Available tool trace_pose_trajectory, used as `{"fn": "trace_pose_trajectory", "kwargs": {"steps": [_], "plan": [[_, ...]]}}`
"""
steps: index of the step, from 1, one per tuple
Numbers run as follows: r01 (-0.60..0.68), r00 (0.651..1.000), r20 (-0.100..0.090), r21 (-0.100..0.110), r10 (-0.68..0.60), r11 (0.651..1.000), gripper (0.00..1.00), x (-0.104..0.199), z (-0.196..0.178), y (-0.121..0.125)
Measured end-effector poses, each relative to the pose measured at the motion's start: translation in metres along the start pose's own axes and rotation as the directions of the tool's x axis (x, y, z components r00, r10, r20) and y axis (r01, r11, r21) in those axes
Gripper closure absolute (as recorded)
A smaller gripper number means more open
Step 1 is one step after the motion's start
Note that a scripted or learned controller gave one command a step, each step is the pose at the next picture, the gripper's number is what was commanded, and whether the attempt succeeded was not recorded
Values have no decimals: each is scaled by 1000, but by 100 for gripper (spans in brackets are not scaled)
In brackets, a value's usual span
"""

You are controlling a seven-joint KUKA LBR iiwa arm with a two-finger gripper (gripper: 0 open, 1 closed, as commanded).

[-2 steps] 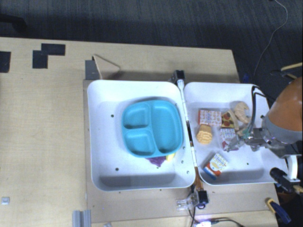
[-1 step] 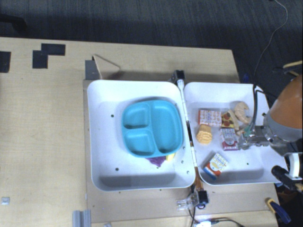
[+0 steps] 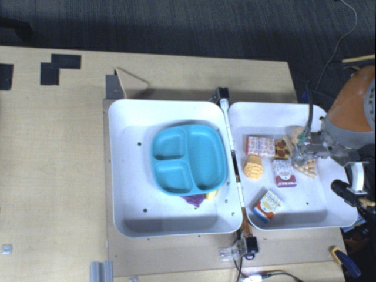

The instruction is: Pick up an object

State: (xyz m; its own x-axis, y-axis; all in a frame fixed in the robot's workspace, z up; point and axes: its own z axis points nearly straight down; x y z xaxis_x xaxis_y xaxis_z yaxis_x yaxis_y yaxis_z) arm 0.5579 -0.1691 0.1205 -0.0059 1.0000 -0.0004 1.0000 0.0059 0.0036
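The right bin (image 3: 317, 213) holds several small food toys: a yellow corn piece (image 3: 253, 167), a red-and-white packet (image 3: 260, 145), a red-and-white carton (image 3: 284, 174), a small box (image 3: 268, 205) near the front, a brown-and-red item (image 3: 282, 148) and a tan slice (image 3: 306, 168). My gripper (image 3: 304, 151) hangs low over the bin's right half, just above the tan slice and beside the carton. Nothing shows clearly between its fingers.
The left bin (image 3: 126, 157) holds a blue divided tray (image 3: 189, 157) with a purple and yellow scrap (image 3: 198, 199) poking out under its front edge. The grey arm with its orange band (image 3: 352, 107) comes in from the right. Cables run along the divider between the bins.
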Motion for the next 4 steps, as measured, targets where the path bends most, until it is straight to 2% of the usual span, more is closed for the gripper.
{"fn": "trace_pose_trajectory", "kwargs": {"steps": [1,2,3,4], "plan": [[0,1000,0,0,0,1000,0,0,0,0],[-4,1000,0,-1,4,1000,0,19,32,-70],[-2,1000,1,-8,2,1000,100,19,20,-67],[-2,1000,1,-7,2,1000,0,19,20,-67]]}}
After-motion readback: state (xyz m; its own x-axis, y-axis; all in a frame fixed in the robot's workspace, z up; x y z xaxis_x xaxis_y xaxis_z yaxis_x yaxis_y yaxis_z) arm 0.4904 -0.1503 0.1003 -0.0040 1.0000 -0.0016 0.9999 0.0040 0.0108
